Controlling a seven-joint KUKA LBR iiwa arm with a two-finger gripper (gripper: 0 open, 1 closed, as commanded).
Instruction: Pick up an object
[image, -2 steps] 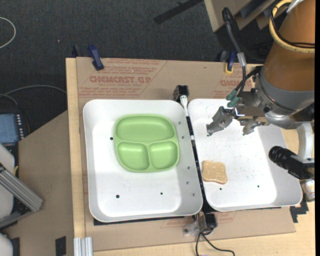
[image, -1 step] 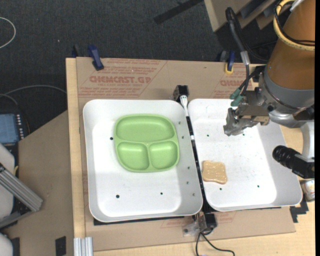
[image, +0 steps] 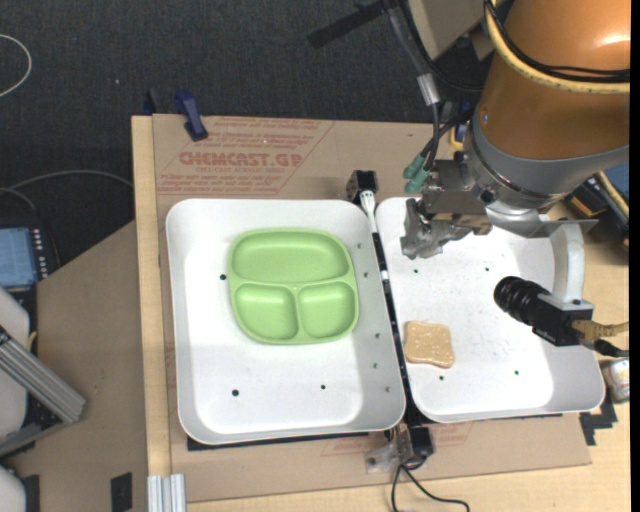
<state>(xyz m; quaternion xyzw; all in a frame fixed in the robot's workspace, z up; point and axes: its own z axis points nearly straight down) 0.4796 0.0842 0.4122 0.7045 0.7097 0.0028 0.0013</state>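
The bench (image: 250, 150) is topped by a brown board with red lettering printed across its far part; two shallow white bins sit directly on it, side by side, their inner rims meeting; the left bin (image: 280, 385) takes the middle of the board; the right bin (image: 480, 375) reaches toward the right edge; a blue clamp (image: 190, 115) grips the far edge near the far left corner; a black clip (image: 361, 185) sits at the far end of the seam between the bins; a second clip (image: 415, 440) sits at the seam's near end, by the near edge.

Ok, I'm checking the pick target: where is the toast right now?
In the camera view, the toast lies in the right bin, by its left wall near the front, apart from the claw over that bin's far left corner.
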